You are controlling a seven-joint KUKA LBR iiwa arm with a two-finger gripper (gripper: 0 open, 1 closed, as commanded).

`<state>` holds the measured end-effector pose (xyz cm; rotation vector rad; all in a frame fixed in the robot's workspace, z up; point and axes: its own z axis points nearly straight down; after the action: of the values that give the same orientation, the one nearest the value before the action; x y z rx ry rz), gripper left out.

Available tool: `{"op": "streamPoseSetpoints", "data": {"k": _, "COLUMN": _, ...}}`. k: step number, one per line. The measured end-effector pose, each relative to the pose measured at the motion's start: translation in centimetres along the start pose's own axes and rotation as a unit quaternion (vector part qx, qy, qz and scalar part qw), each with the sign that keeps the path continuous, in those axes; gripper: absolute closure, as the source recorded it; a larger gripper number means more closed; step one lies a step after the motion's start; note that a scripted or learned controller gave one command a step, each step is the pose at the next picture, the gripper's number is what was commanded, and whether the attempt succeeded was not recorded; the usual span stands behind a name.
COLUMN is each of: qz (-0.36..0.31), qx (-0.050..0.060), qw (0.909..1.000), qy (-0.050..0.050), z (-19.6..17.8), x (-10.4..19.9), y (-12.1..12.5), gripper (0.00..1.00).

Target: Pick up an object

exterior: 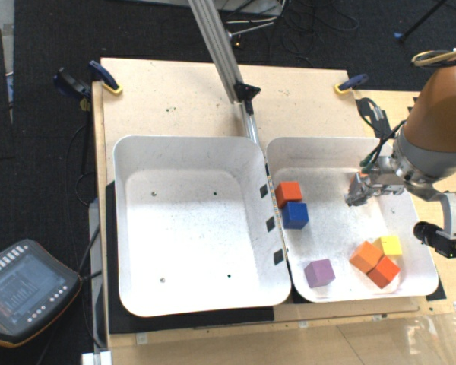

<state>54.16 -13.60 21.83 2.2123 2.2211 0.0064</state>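
Note:
In the right bin [342, 149] lie several blocks. A small orange block [289, 192] sits against a blue block [295, 215] near the bin's left wall. A purple block [319, 273] rests near the front. At the front right, two orange blocks [374, 263] lie together with a yellow block [391, 245] beside them. My gripper [357, 196] hangs over the middle right of this bin, above bare floor, apart from every block. Nothing shows between its fingers.
The left bin [182, 226] stands beside the right one, sharing a middle wall with black clips. A slanted metal pole [216, 40] crosses the bench's back. Clamps sit at the bench's back corners. A teach pendant [23, 287] lies off the bench at front left.

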Motion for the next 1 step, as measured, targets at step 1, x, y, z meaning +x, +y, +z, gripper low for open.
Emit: {"op": "streamPoseSetpoints", "data": {"k": 1, "qz": 0.0, "qx": 0.0, "qw": 1.0, "qy": 0.0, "z": -4.76, "x": -0.02, "y": 0.22, "gripper": 1.0}}
